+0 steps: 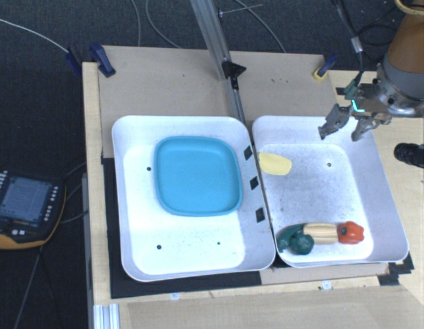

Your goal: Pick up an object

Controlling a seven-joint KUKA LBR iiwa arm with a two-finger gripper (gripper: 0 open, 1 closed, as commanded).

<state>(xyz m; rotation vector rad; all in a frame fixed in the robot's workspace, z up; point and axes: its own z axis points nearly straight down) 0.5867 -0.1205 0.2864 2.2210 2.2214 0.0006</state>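
My gripper point(347, 126) hangs over the far right corner of the right bin point(377, 184), its two dark fingers spread apart with nothing between them. A pale yellow piece point(274, 163) lies by the bin's left wall, well to the left of the gripper. Along the bin's near wall lie a dark green item point(296, 241), a tan roll-shaped item point(320, 233) and a red item point(350, 232), side by side and touching.
The left bin point(133, 204) bears a large blue square plate point(197, 175). A metal pole point(212, 26) slants down to the gap between the bins. Blue clamps point(101, 59) sit at the bench's far corners. A handheld pendant point(23, 204) lies off the bench at left.
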